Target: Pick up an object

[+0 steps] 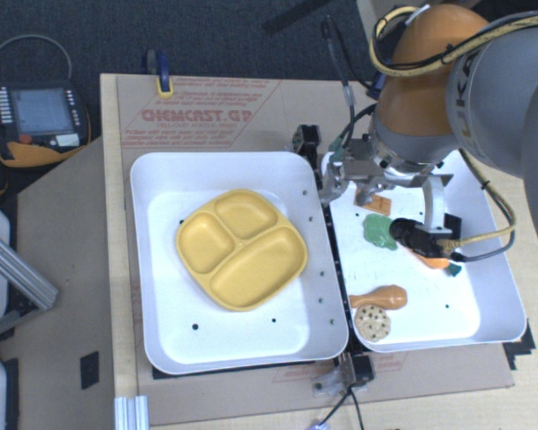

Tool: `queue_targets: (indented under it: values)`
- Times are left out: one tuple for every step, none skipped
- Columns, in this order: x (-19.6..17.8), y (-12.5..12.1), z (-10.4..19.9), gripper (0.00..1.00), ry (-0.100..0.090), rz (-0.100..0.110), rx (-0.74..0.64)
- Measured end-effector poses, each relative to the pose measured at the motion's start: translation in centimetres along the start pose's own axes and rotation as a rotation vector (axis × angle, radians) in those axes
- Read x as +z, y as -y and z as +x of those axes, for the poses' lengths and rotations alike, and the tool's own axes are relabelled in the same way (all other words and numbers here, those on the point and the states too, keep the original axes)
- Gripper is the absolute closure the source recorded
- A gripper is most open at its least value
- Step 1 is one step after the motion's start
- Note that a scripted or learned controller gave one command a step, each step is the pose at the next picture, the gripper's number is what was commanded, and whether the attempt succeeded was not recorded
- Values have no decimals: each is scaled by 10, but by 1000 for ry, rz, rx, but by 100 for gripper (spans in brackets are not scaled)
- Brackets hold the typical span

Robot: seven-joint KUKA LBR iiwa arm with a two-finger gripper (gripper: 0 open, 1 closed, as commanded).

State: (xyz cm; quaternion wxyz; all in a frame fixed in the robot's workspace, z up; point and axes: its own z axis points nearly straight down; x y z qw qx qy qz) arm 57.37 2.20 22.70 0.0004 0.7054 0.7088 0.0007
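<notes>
The big grey arm (pixel 484 88) with its orange band comes in from the right and hangs over the right bin (pixel 484 316). Its jaws point down near the top of that bin, but the wrist hides them, so I cannot tell if they are open or shut, or if they hold anything. Just below them lies a green thing (pixel 377 232), maybe a toy leaf, with a small orange piece (pixel 378 205) above it and another orange piece (pixel 433 260) to its right. Near the front of this bin sit a brown toy drumstick (pixel 378 298) and a round cookie (pixel 373 322), touching each other. The left bin (pixel 161 330) holds a yellow tray (pixel 242 249) with three parts. Both bins sit on the brown surface (pixel 125 124).
</notes>
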Motion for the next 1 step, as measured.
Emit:
queue_targets:
  values:
    - [2, -21, 61, 100, -1, -2, -1]
